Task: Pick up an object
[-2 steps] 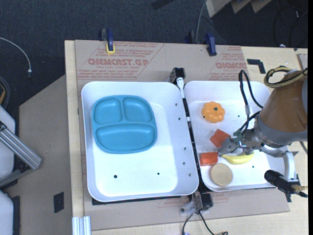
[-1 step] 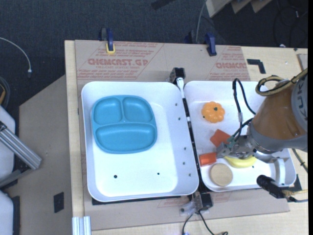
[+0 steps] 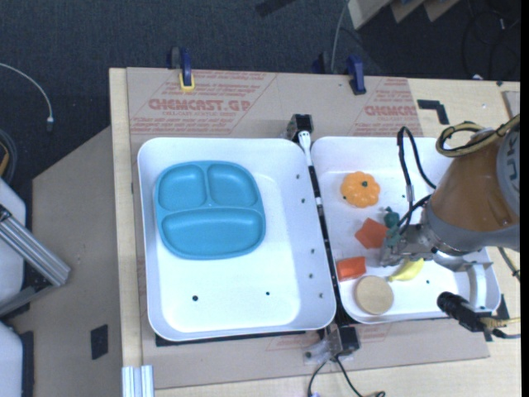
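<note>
Overhead view of the table with two white bins: the left bin holds a blue divided plate, the right bin a small orange pumpkin, two red-orange blocks, a yellow banana-like piece and a tan disc. The tool hangs low among the blocks and the yellow piece; whether it is apart or together cannot be told. A clean pick probably calls for centring on one object, clear of its neighbours, before lifting straight up.

A robotics lab: clamped bench, loose cables, aluminium framing, dark carpet.
</note>
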Controlling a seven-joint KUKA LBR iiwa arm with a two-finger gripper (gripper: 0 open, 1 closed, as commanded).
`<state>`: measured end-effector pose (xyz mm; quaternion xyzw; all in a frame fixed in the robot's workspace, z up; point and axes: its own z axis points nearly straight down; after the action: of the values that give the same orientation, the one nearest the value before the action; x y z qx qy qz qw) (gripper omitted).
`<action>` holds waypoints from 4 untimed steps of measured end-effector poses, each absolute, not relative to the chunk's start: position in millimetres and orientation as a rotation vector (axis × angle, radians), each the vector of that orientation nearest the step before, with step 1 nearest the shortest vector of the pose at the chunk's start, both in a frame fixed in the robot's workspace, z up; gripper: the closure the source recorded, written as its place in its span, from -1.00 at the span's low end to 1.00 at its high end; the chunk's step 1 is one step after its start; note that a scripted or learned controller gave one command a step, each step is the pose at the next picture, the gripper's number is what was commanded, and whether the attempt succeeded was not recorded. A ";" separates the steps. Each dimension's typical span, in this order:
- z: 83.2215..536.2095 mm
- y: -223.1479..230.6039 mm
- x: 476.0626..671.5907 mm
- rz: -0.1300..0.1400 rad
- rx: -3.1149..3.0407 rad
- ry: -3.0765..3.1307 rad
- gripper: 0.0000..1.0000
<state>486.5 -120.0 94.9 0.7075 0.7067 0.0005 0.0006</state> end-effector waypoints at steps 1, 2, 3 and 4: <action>151.4 -124.7 494.8 0.002 2.218 2.219 1.00; 203.3 -134.1 490.6 0.004 2.216 2.217 1.00; 244.6 -131.7 492.9 0.002 2.217 2.220 1.00; 232.1 -78.8 504.6 -0.001 2.221 2.225 1.00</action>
<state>504.6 -78.8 232.1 0.7065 0.7078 -0.0005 -0.0010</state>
